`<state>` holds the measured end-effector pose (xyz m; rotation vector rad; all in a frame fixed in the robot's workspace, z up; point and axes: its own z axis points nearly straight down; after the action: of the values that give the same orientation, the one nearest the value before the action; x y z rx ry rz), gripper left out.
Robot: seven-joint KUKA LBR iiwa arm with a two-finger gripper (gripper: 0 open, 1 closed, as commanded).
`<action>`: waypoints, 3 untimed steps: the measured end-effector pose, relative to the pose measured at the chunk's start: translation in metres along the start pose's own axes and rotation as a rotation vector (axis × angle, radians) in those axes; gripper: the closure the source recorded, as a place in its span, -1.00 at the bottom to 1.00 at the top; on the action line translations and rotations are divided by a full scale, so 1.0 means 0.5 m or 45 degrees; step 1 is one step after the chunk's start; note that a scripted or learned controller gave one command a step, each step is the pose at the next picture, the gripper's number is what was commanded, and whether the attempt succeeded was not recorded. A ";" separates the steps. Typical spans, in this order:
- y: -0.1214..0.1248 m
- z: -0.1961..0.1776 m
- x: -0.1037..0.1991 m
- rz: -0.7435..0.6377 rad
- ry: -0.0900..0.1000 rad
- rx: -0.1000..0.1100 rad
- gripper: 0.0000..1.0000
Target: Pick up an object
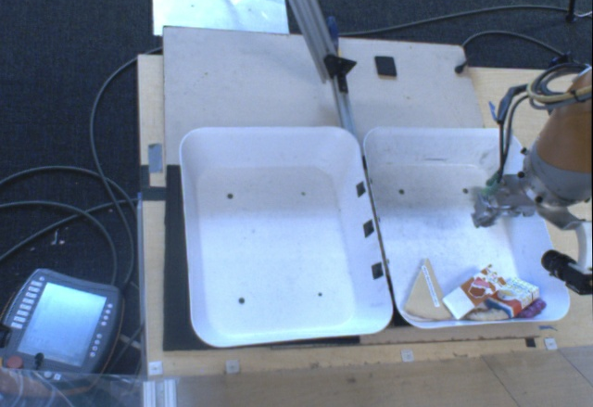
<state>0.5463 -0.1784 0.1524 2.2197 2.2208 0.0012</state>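
Note:
In the right bin (422, 169) a small heap of objects lies at the near right corner: a tan wedge-shaped piece (426, 294), a white card (457, 303) and a red, white and orange packet (496, 292) with a purple edge at its right end. My gripper (486, 208) hangs over the right side of that bin, above and behind the heap, well apart from it. Nothing shows between its fingers. The arm's orange band (567, 144) and grey wrist sit at the view's right edge.
The left bin (208, 164) stands next to the right one, joined along a middle rim with black clips (369, 229). A metal pole (310, 6) slants over the board behind the bins. A teach pendant (57, 317) and cables lie on the floor at the left.

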 end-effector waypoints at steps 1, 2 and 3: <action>0.015 -0.089 0.004 -0.001 0.000 -0.003 1.00; 0.002 -0.206 -0.006 0.000 -0.001 -0.005 1.00; 0.003 -0.222 -0.007 0.000 0.000 0.000 1.00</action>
<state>0.5476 -0.1816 0.2636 2.2197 2.2215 0.0012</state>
